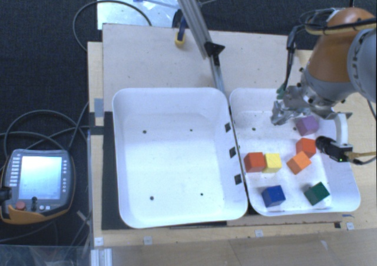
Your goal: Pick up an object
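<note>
The arm reaches in over the right bin (353,200), and its gripper (287,111) hangs in that bin's far half, just beside the purple block (307,124) on the side toward the left bin (126,141). From where I stand I cannot tell whether the fingers are apart or together; the grey wrist hardware hides the tips, and nothing is visibly clamped between them. Taking the purple block as reference: an orange block (306,145) sits just nearer the camera, a second orange block (298,162) nearer again and touching or almost touching the first, a yellow block (273,162) nearer and toward the left bin, with a red-orange block (254,161) pressed against the yellow one's far side from purple. A blue block (273,195) and a green block (317,193) lie well apart from purple, close to the near rim. Judgement: the step in hand is the approach or descent, not yet a grasp; the purple block rests on the bin floor, and it looks the likeliest target, though that is a guess from proximity. The next move seems to call for centring the tool over one block, lowering to the floor, closing, then lifting clear. Risk noted: the gripper looks offset from purple, so a closure here could miss or nudge it.
</note>
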Robot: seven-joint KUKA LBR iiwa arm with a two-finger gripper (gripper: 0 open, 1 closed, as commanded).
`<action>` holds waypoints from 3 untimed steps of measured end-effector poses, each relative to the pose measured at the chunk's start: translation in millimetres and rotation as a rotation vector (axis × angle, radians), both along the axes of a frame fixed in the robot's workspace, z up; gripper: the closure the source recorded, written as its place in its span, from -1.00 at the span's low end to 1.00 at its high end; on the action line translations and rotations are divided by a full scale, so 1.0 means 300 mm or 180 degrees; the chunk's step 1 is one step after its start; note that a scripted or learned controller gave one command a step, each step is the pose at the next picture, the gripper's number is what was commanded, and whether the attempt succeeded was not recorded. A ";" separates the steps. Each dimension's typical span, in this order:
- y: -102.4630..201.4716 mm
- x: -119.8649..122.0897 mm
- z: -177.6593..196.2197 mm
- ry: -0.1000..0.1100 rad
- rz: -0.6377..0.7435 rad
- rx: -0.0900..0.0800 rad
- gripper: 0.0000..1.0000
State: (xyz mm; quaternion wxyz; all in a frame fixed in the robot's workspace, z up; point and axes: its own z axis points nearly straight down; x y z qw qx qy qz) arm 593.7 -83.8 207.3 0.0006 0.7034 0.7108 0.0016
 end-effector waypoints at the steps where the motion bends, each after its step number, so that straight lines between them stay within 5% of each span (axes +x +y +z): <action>1: 0.199 0.038 0.000 0.0000 0.0005 0.0004 1.00; 3: 0.551 0.018 0.040 0.0003 0.0004 0.0005 1.00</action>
